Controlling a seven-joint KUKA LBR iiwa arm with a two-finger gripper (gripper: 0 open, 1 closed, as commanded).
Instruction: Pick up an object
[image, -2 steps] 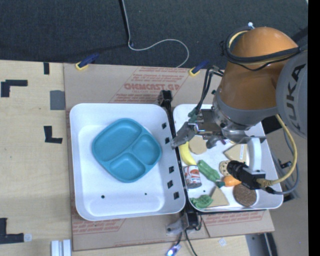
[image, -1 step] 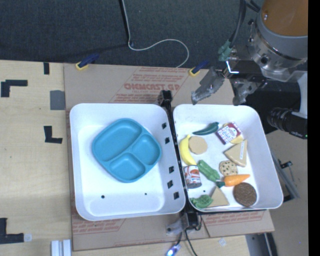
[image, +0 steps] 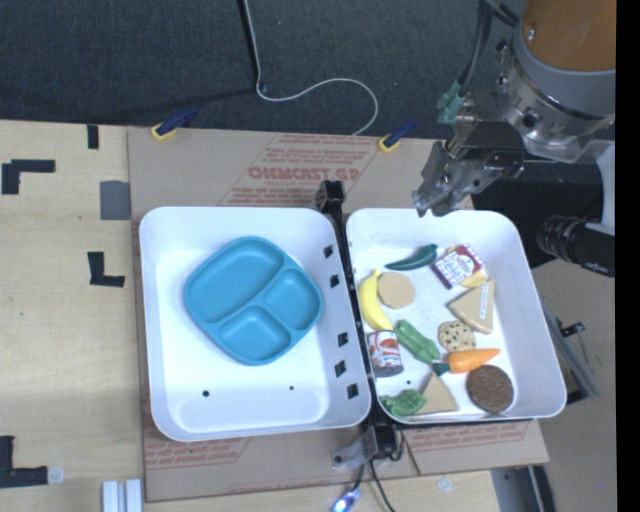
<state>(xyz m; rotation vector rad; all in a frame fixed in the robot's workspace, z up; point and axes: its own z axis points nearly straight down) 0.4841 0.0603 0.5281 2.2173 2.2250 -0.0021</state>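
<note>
Though curved, smooth yellow banana

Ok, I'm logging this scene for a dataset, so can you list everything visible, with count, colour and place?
bins: 2, white, side by side on the bench
divided plate: 1, blue, left bin
banana: 1, yellow, right bin, left side
round cracker: 1, tan, beside the banana
pepper: 1, dark green, right bin, upper part
packet: 1, purple and white, right of the pepper
cheese wedge: 1, pale yellow, right bin, right side
carrot: 1, orange, right bin, lower right
round cookie: 1, brown, bottom right corner
can: 1, red and white, lower left
cardboard sheet: 1, brown, under the bins
cable: 1, white, behind the bins
gripper: 1, dark, above the right bin's far edge
</note>
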